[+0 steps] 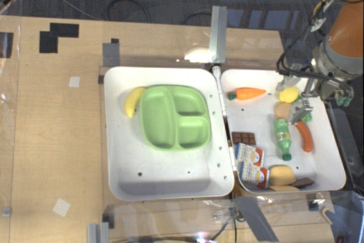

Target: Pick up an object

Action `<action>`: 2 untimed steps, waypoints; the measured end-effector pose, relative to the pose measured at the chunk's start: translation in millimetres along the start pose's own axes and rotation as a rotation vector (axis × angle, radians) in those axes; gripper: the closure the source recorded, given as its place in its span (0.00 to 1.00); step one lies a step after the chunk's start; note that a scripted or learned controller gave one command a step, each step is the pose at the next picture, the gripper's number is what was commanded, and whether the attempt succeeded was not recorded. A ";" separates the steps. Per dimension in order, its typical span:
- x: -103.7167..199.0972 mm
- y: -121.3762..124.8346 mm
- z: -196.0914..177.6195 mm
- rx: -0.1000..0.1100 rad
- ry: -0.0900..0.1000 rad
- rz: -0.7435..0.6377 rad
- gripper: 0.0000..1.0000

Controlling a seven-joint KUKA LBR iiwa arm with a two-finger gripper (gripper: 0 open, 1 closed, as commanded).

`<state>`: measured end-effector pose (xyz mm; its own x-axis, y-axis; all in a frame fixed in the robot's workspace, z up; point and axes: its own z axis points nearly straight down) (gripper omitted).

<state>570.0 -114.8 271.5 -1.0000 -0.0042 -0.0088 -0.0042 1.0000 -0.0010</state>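
Note:
The right bin point(330, 122) holds an orange carrot point(248, 94), a yellow lemon point(289, 95), a small tan fruit point(282, 110), a green bottle point(282, 138) and a red sausage point(305, 137). Near its front lie a chocolate bar point(243, 138), a printed snack packet point(250, 162) and a pale potato-like piece point(281, 172). My gripper point(300, 111) hangs low over the right bin's back right part, just right of the lemon and the tan fruit and above the sausage's upper end. Nothing visibly hangs from it.
The left bin point(119, 168) carries a green divided plate point(173, 116) with a banana point(133, 101) at its left. A metal post point(218, 37) stands behind the wall between the bins. The arm's orange band point(347, 37) and cables overhang the right bin's back right corner.

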 end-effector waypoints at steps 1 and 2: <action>-19.2 -15.3 106.9 -0.003 0.005 -0.214 0.00; -18.8 -37.6 181.4 0.002 -0.008 -0.299 0.00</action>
<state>590.6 -152.5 90.2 -0.9543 -0.2984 -0.0154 -0.2983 0.9544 -0.0068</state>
